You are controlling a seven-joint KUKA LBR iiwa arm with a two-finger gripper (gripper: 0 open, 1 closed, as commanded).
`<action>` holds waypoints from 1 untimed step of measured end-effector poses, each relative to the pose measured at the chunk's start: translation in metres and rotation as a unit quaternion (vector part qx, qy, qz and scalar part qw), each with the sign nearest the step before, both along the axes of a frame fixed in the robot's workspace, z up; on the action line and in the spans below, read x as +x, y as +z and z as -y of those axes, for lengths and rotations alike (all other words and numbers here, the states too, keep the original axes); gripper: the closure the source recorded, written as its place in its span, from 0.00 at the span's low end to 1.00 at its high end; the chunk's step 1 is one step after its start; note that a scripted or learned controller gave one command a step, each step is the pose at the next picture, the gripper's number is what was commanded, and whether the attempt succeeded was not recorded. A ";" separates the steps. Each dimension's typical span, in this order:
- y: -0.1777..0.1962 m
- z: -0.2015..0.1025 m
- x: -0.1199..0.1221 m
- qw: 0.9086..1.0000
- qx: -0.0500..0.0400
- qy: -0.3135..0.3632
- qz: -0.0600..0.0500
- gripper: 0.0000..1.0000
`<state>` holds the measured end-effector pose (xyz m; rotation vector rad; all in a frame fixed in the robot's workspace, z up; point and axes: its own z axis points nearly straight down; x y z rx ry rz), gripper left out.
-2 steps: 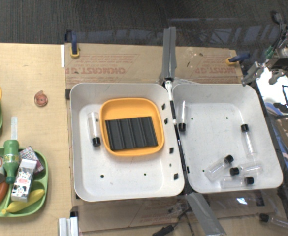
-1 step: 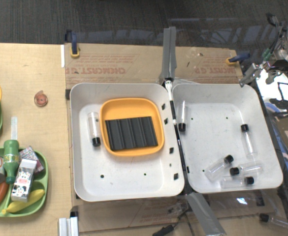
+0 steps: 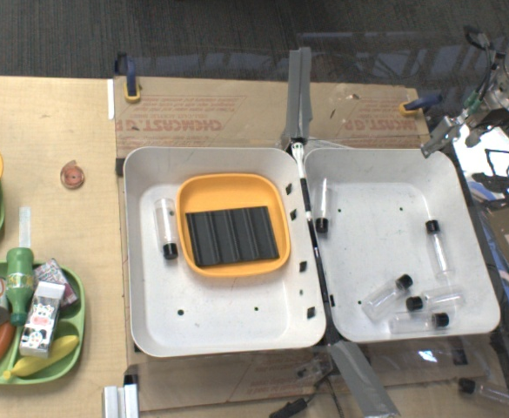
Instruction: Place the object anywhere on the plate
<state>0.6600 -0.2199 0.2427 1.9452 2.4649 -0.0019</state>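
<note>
A wooden bench (image 3: 45, 129) is seen against a dark carpeted floor, with brown cardboard (image 3: 202, 111) laid under two shallow white bins placed side by side. In the left bin (image 3: 150, 320) an orange plate (image 3: 233, 194) is set, bearing a dark ribbed block (image 3: 233, 237). One clear vial with a black cap (image 3: 165, 227) is laid on the bin floor just beside the plate's left edge, apart from the plate.

In the right bin (image 3: 376, 198) further clear black-capped vials are noted: one (image 3: 320, 205) along the left wall, one (image 3: 437, 246) near the right wall, and a cluster (image 3: 411, 306) gathered in the lower right corner.

The gripper (image 3: 452, 134) is observed at the upper right, above the far right corner of the right bin and well apart from every vial. Nothing is seen between its fingers; whether they are parted or closed cannot be told.

On the bench at far left, a green tray of toy food (image 3: 28, 320) and a small pink object (image 3: 73, 176) are recorded.
</note>
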 end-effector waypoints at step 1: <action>0.003 0.000 0.000 1.000 0.000 0.023 0.000 0.00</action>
